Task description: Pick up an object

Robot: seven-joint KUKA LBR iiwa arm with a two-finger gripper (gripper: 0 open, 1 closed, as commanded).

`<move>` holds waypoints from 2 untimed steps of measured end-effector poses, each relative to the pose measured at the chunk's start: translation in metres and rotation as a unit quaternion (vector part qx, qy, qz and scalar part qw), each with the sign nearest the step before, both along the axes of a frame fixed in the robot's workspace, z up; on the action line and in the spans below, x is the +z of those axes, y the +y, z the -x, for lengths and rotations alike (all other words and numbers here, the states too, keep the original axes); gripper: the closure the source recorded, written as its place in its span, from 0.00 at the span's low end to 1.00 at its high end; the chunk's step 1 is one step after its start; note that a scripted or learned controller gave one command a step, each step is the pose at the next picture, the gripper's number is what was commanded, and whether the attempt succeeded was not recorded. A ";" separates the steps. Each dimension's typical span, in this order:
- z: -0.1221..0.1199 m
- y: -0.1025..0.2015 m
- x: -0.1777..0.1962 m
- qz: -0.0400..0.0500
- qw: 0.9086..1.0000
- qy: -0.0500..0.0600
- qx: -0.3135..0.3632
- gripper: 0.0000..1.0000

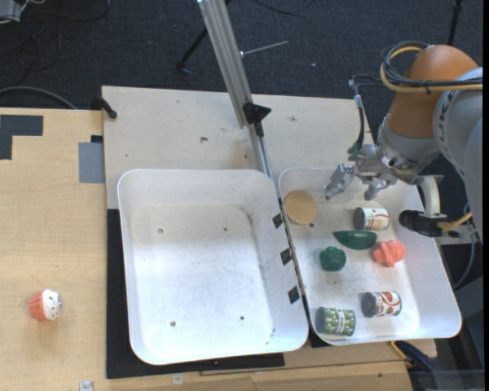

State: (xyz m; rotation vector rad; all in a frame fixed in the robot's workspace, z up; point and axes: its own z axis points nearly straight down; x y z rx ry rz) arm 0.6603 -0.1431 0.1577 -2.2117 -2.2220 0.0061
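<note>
Hovering above the far end of the right bin point(440, 316), the gripper point(357, 182) has its two fingers spread apart with nothing between them, so I'd say the pick hasn't started. Everything to grab lies below it: a flat tan disc point(301, 208), a small white can point(372, 218) on its side, a dark green bowl shape point(355, 239), a knobbly green lump point(332, 258), a soft-looking orange lump point(389, 252), and two more labelled cans point(381, 304).
</note>
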 end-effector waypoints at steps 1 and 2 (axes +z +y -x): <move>0.003 -0.004 -0.045 0.001 1.000 0.000 -0.002 0.00; 0.003 -0.003 -0.068 0.000 1.000 -0.001 -0.001 0.00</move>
